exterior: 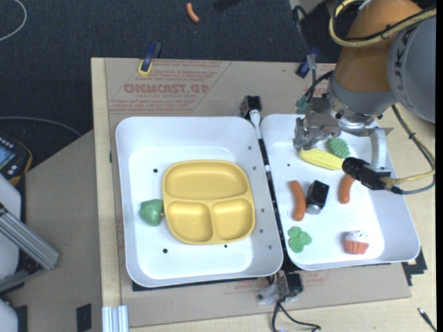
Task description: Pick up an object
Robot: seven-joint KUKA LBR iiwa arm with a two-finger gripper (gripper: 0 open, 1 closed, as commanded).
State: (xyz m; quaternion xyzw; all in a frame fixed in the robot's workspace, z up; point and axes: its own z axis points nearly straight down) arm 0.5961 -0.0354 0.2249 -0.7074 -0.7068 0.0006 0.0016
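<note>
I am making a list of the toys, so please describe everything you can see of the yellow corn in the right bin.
The corn is a small yellow toy cob, plastic by its look, with rows of kernels faintly visible. It lies flat on the floor of the right bin, near the far end, its long axis running across the view with a slight slant. The end effector hangs just above its left end. A green leafy toy lies against its far right side. Whether anything grips it cannot be told.

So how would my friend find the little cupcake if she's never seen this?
Look in the right-hand white bin, the one without the yellow tray. Go to its near right corner. The cupcake sits there alone, white on top with an orange-red base, unlike the green leafy toy beside it.
</note>
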